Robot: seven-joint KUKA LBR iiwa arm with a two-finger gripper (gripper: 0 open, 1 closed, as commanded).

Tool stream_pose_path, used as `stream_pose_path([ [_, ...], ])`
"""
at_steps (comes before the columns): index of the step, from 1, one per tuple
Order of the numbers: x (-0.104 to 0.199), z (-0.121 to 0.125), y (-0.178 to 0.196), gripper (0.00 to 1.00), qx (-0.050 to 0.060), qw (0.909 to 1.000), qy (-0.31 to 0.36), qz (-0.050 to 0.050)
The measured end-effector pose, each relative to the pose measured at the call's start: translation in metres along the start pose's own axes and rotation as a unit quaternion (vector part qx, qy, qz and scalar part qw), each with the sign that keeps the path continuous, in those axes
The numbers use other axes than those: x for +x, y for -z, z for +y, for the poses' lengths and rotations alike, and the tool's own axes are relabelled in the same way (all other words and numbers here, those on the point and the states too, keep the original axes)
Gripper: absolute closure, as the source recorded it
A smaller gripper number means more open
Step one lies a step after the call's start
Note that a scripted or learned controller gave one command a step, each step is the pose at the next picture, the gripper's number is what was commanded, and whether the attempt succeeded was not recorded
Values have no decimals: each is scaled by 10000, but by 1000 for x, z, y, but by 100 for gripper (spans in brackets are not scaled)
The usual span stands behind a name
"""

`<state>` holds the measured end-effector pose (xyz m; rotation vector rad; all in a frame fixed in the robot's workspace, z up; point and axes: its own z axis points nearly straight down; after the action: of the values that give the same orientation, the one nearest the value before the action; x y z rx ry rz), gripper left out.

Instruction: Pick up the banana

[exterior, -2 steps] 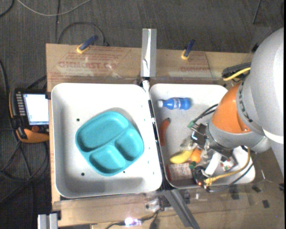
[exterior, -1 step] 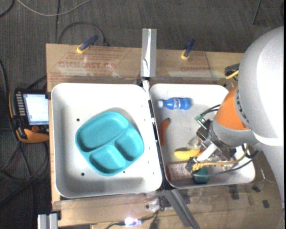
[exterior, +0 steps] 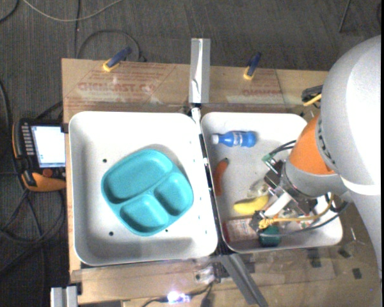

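— Where is your pincer right now?

— In the camera view my pincer (exterior: pixel 273 204) is low in the right bin (exterior: pixel 243 121), reaching in from the right under my grey arm (exterior: pixel 355 120) and its orange band (exterior: pixel 310 153). It sits just beside the right end of the banana (exterior: pixel 251 204), perhaps touching it.

— Have you got hold of it?

— I cannot tell. The wrist and its cables cover the tip, so how wide it stands, and whether anything lies between its tips, is hidden from me.

— And the banana itself?

— It lies flat on the floor of the right bin, toward the near side, its yellow length running left to right.

— What else is in that bin?

— A clear bottle with a blue cap (exterior: pixel 235 138) lies on its side near the far wall, well apart from the banana. An orange, carrot-like piece (exterior: pixel 219 172) lies near the left wall. A dark green object (exterior: pixel 269 237) sits at the near wall, just below my pincer.

— And the other bin?

— The left bin (exterior: pixel 83 190) holds a turquoise divided tray (exterior: pixel 147 190), set at a slant near its middle.
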<state>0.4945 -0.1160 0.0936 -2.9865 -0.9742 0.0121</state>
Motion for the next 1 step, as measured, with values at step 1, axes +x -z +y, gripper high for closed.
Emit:
stream_pose_path([
  [1,2,-15,-3,0,-111,9999,71,51],
])
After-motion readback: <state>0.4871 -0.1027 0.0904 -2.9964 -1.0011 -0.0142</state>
